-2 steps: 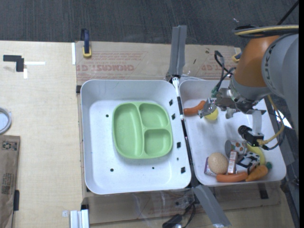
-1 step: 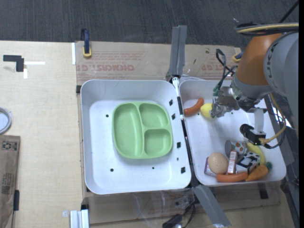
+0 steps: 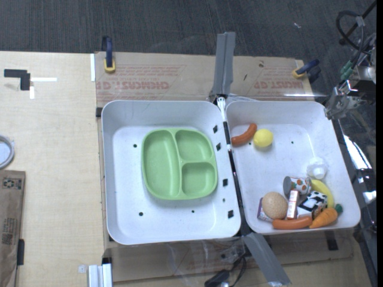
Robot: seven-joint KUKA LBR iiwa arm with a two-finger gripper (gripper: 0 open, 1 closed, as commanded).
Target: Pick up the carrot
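Behind both bins, cardboard (image 3: 179,76) (reversed "CHEMCAST GP") lies flat.

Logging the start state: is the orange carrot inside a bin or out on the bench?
Inside. The orange carrot lies in the right white bin's near-right corner, among other toy foods.

Behind my bins, the cardboard sheet (image 3: 179,76) carries red print, upside down and mirrored; I cannot make the words out for certain.
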